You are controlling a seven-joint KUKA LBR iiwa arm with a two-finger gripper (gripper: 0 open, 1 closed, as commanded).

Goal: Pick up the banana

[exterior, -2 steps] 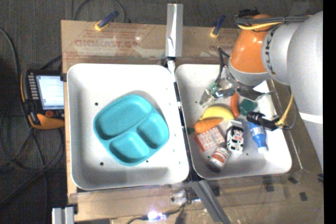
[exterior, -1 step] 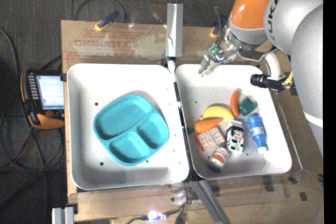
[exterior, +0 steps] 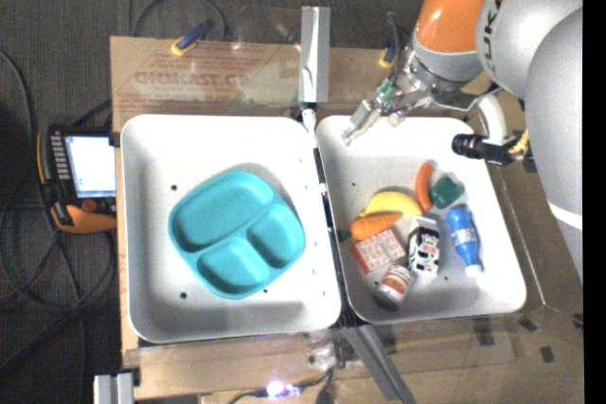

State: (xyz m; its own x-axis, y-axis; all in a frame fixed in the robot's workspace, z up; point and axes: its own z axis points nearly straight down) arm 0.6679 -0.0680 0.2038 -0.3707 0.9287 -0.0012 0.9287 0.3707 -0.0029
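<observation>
- so, the gripper (exterior: 365, 120) hangs over the far left corner of the right bin (exterior: 492, 303). its two thin fingers look a little apart, and nothing is between them.
- the banana (exterior: 393, 202) lies near the middle of the right bin, well apart from the gripper. it is yellow, curved and smooth.
- an orange carrot (exterior: 376, 225) lies across the front of the banana and touches it. if the fingers come down there, they could grab the carrot or push both away.
- a second orange piece (exterior: 425, 178) and a green thing (exterior: 447, 191) sit just beside the banana on the right. there is little room, so a finger could bump them.
- the banana is round and slick, so it could slip out of a weak pinch.
- a red and white packet (exterior: 379, 250), a small can (exterior: 395, 286) and a blue bottle (exterior: 463, 239) lie nearer the front.
- the left bin (exterior: 151, 156) holds a smooth blue tray (exterior: 238, 233) with three dips.
</observation>
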